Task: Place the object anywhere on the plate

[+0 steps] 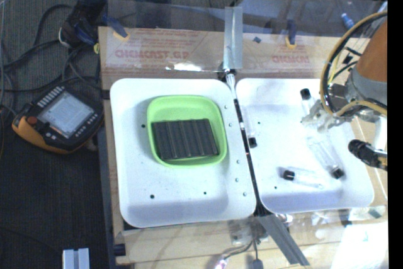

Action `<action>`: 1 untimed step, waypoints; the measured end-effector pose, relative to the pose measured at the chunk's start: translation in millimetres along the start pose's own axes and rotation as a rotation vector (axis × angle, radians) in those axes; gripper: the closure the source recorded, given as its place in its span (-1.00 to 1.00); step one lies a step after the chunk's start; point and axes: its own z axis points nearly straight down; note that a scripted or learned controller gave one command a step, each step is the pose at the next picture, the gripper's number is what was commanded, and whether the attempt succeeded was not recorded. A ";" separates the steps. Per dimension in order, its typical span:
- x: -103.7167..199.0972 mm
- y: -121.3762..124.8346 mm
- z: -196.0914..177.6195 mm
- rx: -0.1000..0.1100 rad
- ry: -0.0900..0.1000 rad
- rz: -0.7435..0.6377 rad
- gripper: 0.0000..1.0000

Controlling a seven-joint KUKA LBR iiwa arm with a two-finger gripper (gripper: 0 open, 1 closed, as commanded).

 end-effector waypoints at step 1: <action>0.0 0.1 -0.2 -0.001 0.000 0.000 -1.00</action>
